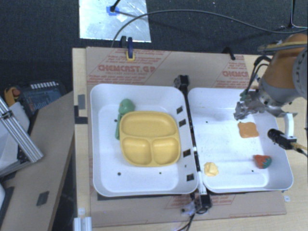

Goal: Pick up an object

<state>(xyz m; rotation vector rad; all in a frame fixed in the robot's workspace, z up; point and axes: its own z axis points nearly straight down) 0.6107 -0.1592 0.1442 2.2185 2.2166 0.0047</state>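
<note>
Two shallow white bins sit side by side on a cardboard-covered bench, viewed from above at a slant. In the right bin (pixel 284 179), nearest the camera, a small pale yellow object (pixel 211 169) lies by the near left corner, and a red-and-green piece (pixel 263 161) rests near the right wall. Farther back in the same bin, a flat orange piece (pixel 248 129) lies on the white floor. Just beyond it, toward the far right, the gripper (pixel 242 110) of the grey arm hangs over the bin, its orange band (pixel 285 66) visible above the wrist; whether its fingers are apart or closed cannot be told from this angle, and nothing is seen between them. In the left bin (pixel 103 177), a yellow divided tray (pixel 148 138) with three compartments takes up the middle, with a green object (pixel 124 109) touching its far left edge and partly tucked beside it. A blue-and-yellow clamp (pixel 130 49) grips the far edge of the cardboard.
</note>
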